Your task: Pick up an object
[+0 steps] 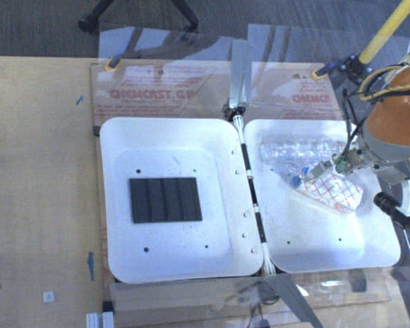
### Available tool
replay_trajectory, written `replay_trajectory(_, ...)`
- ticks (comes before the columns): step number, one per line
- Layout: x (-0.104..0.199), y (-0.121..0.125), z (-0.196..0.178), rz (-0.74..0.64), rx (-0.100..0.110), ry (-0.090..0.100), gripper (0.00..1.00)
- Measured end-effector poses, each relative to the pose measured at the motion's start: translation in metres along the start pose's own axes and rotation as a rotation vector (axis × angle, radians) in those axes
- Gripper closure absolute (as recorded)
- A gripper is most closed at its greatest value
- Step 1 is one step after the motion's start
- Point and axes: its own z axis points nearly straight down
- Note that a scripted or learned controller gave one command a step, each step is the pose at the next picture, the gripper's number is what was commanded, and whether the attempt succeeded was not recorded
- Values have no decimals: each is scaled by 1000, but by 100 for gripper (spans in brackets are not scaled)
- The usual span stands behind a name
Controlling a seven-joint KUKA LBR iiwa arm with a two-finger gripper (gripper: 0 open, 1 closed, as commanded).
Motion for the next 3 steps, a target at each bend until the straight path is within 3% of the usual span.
replay_trajectory(2,1,0,0,-49,2,1,0)
replay_trajectory(3,2,2,0,-139,2,-2,0)
